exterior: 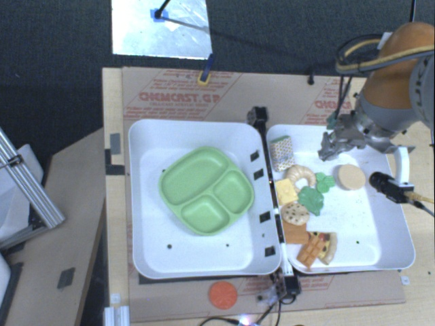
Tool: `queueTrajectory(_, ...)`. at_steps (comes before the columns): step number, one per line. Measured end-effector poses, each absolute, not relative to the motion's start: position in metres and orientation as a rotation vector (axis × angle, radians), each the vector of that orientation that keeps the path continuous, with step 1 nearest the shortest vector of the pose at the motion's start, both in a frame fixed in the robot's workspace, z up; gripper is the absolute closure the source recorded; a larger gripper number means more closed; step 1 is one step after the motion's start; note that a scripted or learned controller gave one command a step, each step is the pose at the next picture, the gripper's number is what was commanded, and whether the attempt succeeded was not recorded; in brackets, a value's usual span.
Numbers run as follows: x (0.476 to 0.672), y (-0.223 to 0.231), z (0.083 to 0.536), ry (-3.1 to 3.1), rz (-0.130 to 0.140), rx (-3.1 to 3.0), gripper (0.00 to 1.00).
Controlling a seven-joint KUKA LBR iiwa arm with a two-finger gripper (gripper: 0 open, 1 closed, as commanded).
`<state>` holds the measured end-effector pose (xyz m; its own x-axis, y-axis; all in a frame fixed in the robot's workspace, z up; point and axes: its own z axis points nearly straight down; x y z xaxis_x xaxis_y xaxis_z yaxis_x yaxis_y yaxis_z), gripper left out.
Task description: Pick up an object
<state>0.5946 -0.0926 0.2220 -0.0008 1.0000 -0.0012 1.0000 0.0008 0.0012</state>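
While the arm (391, 80) reaches in from the right, its tip hangs over the rear of the right bin (387, 250), with nothing seen held there; how its grasp stands cannot be told. Two white bins sit side by side on the worktop (75, 182). The left bin (146, 243) holds one green plate (206, 190) with three compartments. The right bin holds eight toy foods, most along its left side: one speckled block (282, 151), one pale ring (300, 176), one yellow wedge (286, 192), one green leafy piece (312, 198), one cookie (296, 213), one brown slab (293, 233) and one orange piece (317, 247). One tan disc (351, 177) lies apart from these, near the arm's tip. One orange disc (223, 294) lies in front of the bins.
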Motion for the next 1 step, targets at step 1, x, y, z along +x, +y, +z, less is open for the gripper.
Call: queueTrajectory(1, 0.5851, -0.0766, 0.2284, 2.227, 0.001, 2.215, 1.00)
